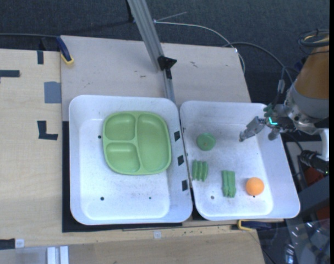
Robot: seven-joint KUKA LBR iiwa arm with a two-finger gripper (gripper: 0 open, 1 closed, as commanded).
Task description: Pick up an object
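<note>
Above right bin [277, 202]: claw [248, 135]

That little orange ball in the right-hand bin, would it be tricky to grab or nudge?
Probably. The orange ball looks round and smooth, so a nudge would likely send it rolling across the flat right bin. Two fingers might squeeze it sideways out of their grip. It looks small, so likely light.

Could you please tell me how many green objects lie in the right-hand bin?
3: a round piece near the bin's middle, a ridged piece below it, another ridged piece beside the orange ball.
</note>
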